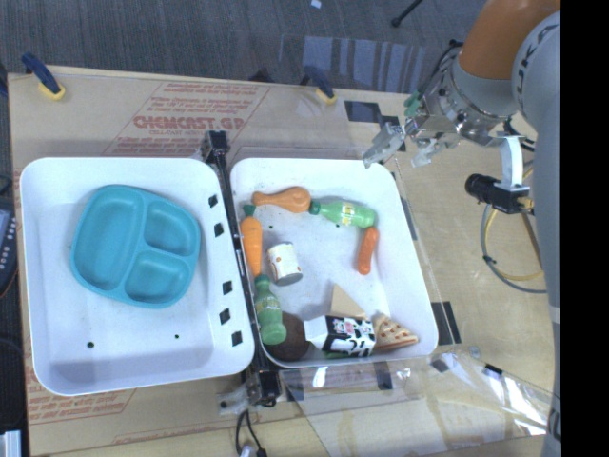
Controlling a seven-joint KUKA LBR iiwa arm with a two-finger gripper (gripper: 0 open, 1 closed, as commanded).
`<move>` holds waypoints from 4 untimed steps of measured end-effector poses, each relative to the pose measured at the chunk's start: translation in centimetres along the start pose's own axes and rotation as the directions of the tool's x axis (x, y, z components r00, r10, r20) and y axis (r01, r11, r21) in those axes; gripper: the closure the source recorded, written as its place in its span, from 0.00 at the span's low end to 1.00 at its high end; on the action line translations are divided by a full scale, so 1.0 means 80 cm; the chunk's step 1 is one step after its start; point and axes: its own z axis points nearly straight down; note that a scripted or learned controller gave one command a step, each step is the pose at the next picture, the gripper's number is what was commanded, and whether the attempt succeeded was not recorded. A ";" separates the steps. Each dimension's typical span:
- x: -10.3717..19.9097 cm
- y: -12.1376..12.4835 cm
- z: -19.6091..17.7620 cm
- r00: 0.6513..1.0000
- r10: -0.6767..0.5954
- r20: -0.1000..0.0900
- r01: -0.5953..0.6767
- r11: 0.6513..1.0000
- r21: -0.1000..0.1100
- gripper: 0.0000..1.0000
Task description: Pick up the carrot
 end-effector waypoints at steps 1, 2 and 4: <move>0.048 0.013 0.207 0.996 -0.085 0.011 0.085 0.996 -0.017 0.00; 0.128 0.024 0.241 1.000 0.009 -0.001 -0.009 1.000 0.001 0.00; 0.127 0.024 0.231 1.000 0.004 -0.001 -0.004 1.000 0.009 0.00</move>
